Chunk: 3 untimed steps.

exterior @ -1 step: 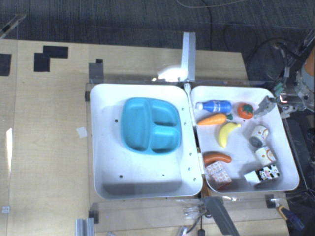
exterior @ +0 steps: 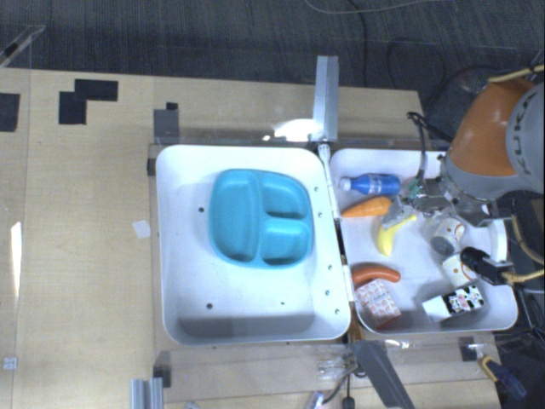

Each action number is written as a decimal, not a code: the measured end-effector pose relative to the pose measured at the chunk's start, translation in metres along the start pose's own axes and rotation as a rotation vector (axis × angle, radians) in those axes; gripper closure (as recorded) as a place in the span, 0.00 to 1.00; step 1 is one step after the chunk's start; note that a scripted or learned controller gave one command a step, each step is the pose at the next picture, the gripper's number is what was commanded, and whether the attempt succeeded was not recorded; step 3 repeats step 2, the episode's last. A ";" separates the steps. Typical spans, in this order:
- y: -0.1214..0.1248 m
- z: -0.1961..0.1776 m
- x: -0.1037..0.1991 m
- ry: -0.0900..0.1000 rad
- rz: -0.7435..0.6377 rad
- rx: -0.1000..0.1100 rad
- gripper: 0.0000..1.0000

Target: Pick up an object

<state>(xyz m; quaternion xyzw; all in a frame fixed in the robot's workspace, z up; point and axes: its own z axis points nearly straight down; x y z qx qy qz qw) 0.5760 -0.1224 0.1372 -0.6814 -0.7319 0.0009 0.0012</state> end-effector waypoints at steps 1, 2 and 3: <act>-0.006 0.048 0.032 -0.004 -0.019 -0.013 0.00; 0.047 -0.046 0.065 -0.001 -0.009 -0.003 0.00; 0.047 -0.046 0.065 -0.001 -0.009 -0.003 0.00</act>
